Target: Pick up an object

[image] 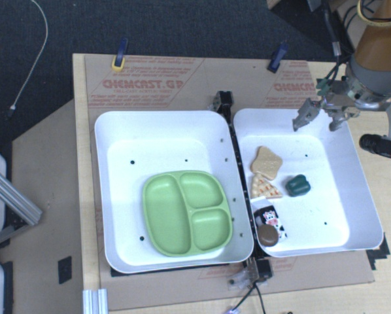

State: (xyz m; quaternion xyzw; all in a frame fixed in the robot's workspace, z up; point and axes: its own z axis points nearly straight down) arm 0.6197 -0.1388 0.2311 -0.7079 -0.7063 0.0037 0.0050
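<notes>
Pincer (320, 118), upper right of frame: fingers spread, grasping nothing, above right bin (339, 231). Green object (298, 186), mid-bin, probably rounded: descend centred, clench gently.

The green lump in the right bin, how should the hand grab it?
Probably from straight above, pinching the green lump across its narrower middle. It is small and rounded, lying alone on the right bin floor, apart from the toast and waffle.

Single fixed camera above bench (182, 77), angled down, both white bins (117, 136) in frame.
</notes>
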